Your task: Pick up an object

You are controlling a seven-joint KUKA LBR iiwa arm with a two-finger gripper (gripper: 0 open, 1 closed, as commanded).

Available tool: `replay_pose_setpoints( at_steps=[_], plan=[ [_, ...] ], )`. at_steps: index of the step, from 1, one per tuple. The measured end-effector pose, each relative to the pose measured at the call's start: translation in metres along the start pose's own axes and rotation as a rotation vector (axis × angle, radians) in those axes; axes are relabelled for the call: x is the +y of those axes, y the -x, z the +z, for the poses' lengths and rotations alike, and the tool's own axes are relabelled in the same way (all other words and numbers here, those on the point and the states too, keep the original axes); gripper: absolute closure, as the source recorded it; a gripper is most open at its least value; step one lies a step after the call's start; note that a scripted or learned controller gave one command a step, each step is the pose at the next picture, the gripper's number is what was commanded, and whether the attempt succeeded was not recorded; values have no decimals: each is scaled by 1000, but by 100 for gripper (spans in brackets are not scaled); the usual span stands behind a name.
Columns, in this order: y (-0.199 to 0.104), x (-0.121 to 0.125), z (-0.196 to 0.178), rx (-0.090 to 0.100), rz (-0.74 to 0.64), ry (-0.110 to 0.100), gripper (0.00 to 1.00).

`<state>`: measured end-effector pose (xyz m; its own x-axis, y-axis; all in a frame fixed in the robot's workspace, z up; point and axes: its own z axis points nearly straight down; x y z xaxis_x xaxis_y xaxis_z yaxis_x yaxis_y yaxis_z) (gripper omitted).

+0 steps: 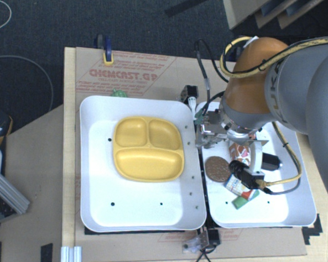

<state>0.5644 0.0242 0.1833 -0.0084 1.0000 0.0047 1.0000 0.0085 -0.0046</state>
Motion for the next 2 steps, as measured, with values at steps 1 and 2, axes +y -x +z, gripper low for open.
replay_pose_setpoints(
  at_steps=[1,2],
  plan=[
    [-81,-19,-54,0,-2,10,100],
    [-11,-73,-105,-5,15,7,100]
  ],
)
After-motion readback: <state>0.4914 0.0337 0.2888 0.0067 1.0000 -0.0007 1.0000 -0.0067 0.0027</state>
